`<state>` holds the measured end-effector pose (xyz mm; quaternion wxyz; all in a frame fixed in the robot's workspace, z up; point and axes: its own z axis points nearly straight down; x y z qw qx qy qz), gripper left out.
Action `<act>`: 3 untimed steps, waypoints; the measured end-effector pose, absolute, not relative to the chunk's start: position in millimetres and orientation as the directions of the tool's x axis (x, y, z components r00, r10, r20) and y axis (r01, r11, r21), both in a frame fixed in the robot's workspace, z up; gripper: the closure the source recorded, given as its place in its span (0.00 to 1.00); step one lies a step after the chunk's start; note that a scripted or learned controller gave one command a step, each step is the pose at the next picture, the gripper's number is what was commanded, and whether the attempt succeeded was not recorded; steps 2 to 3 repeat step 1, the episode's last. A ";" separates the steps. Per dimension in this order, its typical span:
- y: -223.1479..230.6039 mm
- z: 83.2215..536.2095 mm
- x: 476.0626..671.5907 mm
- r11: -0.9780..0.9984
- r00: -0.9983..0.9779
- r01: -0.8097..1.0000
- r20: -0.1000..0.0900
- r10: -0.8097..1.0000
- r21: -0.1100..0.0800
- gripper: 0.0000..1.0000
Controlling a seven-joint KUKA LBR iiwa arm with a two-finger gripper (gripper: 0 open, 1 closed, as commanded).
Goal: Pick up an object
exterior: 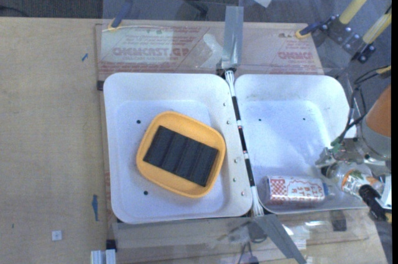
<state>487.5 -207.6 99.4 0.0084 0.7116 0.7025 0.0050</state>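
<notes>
Camera view, catalogued left to right. Tabletop (43, 132): tan surface, carrying two shallow white bins side by side. Left bin (118, 92): holds one yellow tray (146, 148), rounded square, lying tilted, with a black ribbed insert (182, 155) set flat inside it. Right bin (292, 101): holds one small carton (296, 189), red-and-white patterned, lying on its side along the near wall toward the right corner. Arm (380, 126): grey with an orange band, reaching in at the right edge. Pincer (348, 164): low at the right bin's near right corner, just beside the carton's right end; whether it is released or clenched cannot be told, and nothing can be seen grasped in it.
</notes>
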 end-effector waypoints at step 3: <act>-128.3 222.8 520.3 0.137 -0.137 0.991 0.000 0.991 0.000 1.00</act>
